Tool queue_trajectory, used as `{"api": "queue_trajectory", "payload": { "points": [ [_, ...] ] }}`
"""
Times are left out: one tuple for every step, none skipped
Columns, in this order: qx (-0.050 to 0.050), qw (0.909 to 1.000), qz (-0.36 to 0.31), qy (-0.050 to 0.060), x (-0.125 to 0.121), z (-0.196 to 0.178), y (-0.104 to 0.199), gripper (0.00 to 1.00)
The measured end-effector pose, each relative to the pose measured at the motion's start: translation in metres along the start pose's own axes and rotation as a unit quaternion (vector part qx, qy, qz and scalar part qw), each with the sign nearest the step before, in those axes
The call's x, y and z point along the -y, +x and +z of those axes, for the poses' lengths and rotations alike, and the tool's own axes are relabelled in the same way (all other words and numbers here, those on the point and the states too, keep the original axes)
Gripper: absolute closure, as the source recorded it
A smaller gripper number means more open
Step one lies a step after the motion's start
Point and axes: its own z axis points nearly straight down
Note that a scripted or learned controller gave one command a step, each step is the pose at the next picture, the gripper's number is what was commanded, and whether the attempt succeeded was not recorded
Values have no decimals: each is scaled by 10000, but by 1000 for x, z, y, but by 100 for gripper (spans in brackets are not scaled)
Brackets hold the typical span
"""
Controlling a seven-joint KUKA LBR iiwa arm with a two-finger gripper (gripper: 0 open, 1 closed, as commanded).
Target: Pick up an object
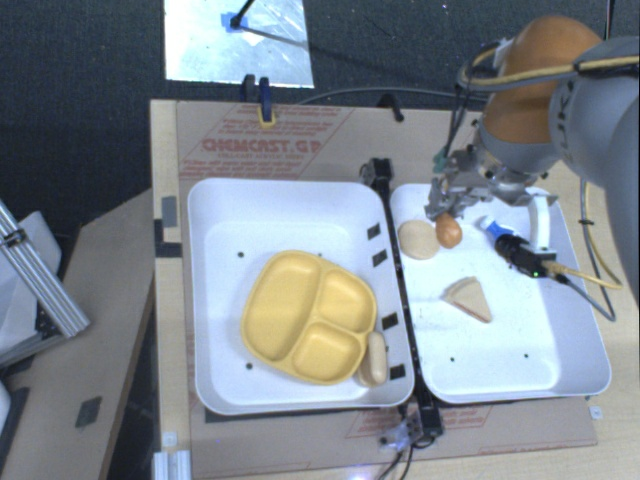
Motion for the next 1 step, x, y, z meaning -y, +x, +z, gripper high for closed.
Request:
{"api": "queue_trajectory", "payload": {
  "points": [
    [1,10000,4,2,15,-13,46,100]
  ]
}}
